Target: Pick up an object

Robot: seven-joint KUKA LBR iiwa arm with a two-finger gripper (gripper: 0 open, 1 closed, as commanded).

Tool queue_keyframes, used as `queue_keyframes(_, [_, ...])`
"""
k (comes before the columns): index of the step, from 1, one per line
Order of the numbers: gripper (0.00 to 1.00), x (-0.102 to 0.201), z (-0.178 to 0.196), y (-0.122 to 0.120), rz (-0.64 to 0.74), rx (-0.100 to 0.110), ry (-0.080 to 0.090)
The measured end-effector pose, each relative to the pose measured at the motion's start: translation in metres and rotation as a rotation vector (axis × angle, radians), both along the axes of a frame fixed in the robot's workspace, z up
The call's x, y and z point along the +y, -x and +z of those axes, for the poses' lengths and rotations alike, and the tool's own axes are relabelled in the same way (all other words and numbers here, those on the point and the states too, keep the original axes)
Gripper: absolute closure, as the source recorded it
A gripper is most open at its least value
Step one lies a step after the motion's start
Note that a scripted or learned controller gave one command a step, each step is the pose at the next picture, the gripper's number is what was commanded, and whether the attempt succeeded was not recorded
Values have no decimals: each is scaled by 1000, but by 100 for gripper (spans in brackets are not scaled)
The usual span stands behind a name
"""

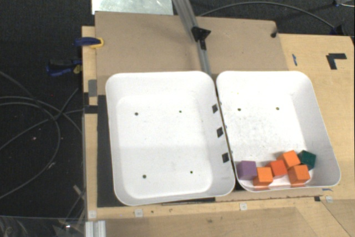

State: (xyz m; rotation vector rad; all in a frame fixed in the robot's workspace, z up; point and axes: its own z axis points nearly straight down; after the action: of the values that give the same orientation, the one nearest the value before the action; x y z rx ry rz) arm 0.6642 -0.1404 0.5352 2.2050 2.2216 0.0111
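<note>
White and shallow, the right bin (260,102) holds a huddle of small blocks in its near right corner: a purple block (247,169), what seem to be four orange blocks (299,174) and a dark green block (308,159), touching in a row along the near wall. The left bin (161,136) sits beside it on the brown desk (144,41). The blocks look cubic, with no long axis, and how open the hand is I cannot tell.

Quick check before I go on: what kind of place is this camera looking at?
Most likely a robotics lab test bench: two white bins sit side by side on a plywood board, small coloured blocks are bunched in the right bin's near corner, and loose cables trail over dark carpet.
</note>
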Motion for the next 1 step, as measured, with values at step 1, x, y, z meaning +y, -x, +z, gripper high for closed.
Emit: queue_keyframes(1, [100,0,-164,41,-7,19,-4])
